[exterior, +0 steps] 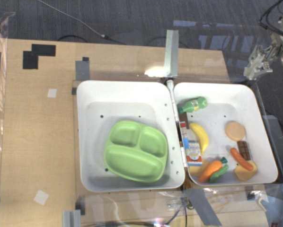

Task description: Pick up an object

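My gripper hangs beyond the far right corner of the right bin, above the bench and apart from every object. In that bin lie a green bottle at the far left, a yellow banana, a small printed carton, a carrot, a round tan cookie, a brown chocolate bar, a red sausage and a tan bread piece. The left bin holds a green divided plate.
A metal post stands behind the wall where the two bins meet. Black tape marks sit on the wooden bench at the far left. Cables hang near the arm at the top right.
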Controlling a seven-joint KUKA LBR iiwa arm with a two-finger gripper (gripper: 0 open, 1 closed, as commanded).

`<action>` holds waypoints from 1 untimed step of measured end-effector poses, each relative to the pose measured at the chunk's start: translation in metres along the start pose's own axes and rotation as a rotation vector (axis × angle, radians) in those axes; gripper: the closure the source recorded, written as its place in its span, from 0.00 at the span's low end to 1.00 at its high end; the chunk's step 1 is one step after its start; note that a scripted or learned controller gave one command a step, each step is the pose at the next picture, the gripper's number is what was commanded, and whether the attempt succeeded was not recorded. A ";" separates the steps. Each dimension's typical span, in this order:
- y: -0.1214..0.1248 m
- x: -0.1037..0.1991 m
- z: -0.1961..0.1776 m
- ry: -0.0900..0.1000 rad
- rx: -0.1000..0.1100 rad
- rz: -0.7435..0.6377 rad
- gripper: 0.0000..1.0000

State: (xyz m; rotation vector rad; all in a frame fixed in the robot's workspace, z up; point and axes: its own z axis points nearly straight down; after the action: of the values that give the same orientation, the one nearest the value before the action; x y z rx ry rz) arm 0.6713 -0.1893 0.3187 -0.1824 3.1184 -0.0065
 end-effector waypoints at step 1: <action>0.001 -0.002 -0.013 -0.009 0.002 -0.003 1.00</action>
State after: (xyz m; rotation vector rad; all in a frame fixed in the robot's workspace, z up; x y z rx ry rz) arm 0.6732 -0.1880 0.3315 -0.1864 3.1086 -0.0085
